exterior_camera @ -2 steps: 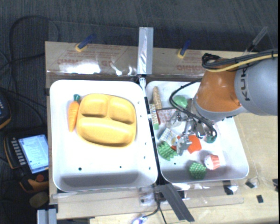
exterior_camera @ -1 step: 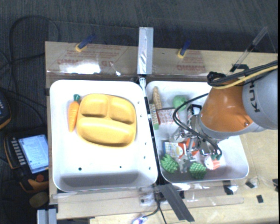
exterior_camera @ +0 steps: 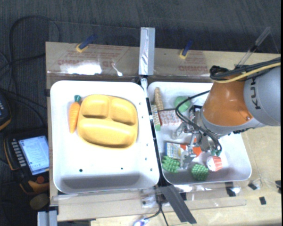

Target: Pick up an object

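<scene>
While the claw (exterior_camera: 196, 147) hangs low in the right bin (exterior_camera: 243, 171) (among small toys), I cannot tell its grip.

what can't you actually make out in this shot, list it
- The tool, camera view: its fingers blur into the clutter below, so open or shut is unclear, as is whether it holds anything.
- Right bin, back part: the orange wrist band covers the floor there, and a green item is half hidden.
- Small items under the tool: too small and overlapped to identify.
- Carrot: whether it touches the yellow tray is unclear.
</scene>
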